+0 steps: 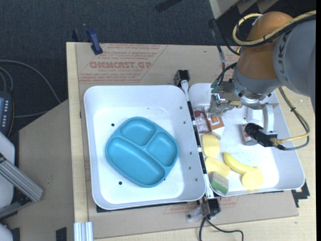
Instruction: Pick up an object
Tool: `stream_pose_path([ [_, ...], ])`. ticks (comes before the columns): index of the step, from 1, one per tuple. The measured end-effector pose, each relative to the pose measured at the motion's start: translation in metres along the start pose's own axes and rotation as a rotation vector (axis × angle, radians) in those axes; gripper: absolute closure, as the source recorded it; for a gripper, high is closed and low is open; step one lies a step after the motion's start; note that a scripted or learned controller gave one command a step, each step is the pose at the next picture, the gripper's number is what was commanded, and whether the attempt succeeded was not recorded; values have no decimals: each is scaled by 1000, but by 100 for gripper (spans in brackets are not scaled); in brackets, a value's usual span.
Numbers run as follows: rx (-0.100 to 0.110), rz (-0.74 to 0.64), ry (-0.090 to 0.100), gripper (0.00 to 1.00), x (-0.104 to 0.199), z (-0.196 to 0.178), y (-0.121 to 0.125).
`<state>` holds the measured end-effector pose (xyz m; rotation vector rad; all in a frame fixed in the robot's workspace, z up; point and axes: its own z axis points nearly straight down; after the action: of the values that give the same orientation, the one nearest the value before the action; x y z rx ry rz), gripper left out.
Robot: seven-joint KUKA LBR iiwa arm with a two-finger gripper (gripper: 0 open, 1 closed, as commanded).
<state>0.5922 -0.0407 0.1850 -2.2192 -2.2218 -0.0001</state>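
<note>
Hovering gripper sits just above the small orange packet.

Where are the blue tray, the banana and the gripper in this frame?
blue tray [142,150]: camera view, on its central divider, in the left bin.
banana [235,163]: camera view, mid-length of the fruit, in the right bin.
gripper [219,104]: camera view, at its metal fingertips.

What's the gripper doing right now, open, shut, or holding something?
Gripper: over the right bin, low by the small packets; whether it is open, shut or holding anything cannot be told.
</note>
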Motion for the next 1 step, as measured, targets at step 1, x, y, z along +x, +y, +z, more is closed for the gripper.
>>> stream_pose_path([
  [1,1,0,0,0,0,0,0],
])
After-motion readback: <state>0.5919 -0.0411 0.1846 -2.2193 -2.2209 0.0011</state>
